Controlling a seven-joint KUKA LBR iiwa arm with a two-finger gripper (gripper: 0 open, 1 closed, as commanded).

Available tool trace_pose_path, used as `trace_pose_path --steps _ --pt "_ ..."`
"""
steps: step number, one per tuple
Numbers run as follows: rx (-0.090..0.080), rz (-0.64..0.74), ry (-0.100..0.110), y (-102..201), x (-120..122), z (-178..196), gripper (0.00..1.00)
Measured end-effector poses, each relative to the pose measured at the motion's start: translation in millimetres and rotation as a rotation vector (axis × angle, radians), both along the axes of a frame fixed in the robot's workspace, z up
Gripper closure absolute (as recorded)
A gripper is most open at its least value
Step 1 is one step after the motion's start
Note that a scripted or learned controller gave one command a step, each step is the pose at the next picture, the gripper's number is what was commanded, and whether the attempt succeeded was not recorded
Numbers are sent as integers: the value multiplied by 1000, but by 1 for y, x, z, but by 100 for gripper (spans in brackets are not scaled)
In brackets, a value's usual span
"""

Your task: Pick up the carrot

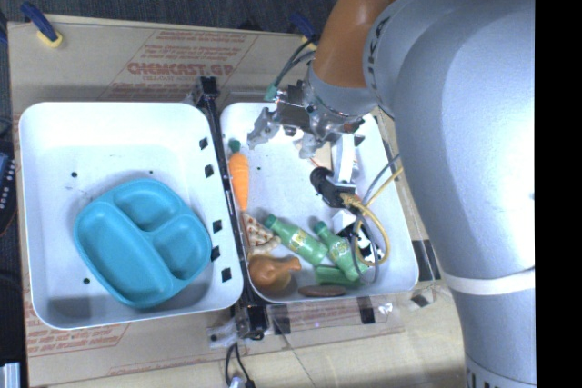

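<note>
The carrot [239, 178], orange with a green tip, lies lengthwise against the left wall of the right bin [393, 243], near its far end. My gripper [285, 134] hangs over the far part of that bin, just up and to the right of the carrot and apart from it. Its fingers [261, 128] are spread open with nothing between them. The grey arm with its orange band [356, 18] comes in from the right and hides the bin's far right corner.
Green bottles [302, 241], a brown drumstick [273, 271], a waffle-like piece [259, 233] and a brown sausage [323, 291] crowd the right bin's near end. A black part with yellow cable [324, 183] hangs mid-bin. The left bin [55, 132] holds a blue divided plate [141, 241].
</note>
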State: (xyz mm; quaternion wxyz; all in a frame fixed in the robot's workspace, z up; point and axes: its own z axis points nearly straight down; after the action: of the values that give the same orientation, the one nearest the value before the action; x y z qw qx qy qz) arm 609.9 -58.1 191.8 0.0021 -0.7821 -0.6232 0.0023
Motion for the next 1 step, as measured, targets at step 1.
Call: trace_pose_path --steps 1 --pt "0 -5 5 -43 45 -62 0"
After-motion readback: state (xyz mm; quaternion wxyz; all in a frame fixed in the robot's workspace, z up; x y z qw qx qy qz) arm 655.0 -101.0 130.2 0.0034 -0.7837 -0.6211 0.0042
